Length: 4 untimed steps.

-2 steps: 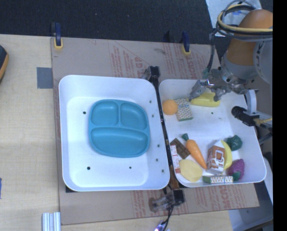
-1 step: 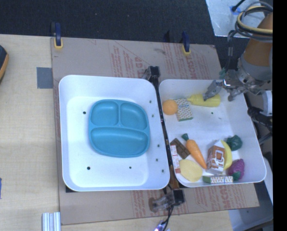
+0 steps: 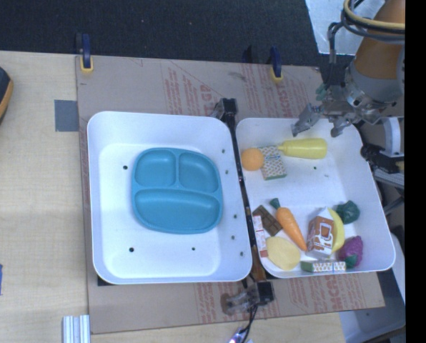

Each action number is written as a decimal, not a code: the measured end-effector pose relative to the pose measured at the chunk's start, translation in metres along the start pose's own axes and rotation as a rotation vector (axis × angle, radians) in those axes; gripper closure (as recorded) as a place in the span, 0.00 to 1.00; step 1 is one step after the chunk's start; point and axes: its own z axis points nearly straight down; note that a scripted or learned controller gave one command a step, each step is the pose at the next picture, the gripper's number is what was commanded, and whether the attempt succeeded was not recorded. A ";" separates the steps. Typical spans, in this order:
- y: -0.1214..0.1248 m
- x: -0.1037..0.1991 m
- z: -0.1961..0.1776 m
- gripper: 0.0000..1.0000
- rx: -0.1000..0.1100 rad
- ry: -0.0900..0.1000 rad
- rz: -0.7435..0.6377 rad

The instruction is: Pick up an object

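Left bin (image 3: pixel 98 191) holds one blue divided plate (image 3: pixel 176 190). Right bin (image 3: pixel 374 191) holds one orange ball (image 3: pixel 251 159), one carrot (image 3: pixel 290 224), one banana (image 3: pixel 337 227) and other small items I can't count cleanly. One yellow corn-like piece (image 3: pixel 304 148) lies near the frame's upper right, long axis left-right, just below the gripper (image 3: pixel 320 125), whose fingers are spread and hold nothing.

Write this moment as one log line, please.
gripper: open, holding nothing | above yellow corn | right bin
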 end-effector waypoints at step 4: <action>-0.006 0.047 0.105 0.00 0.031 0.000 -0.001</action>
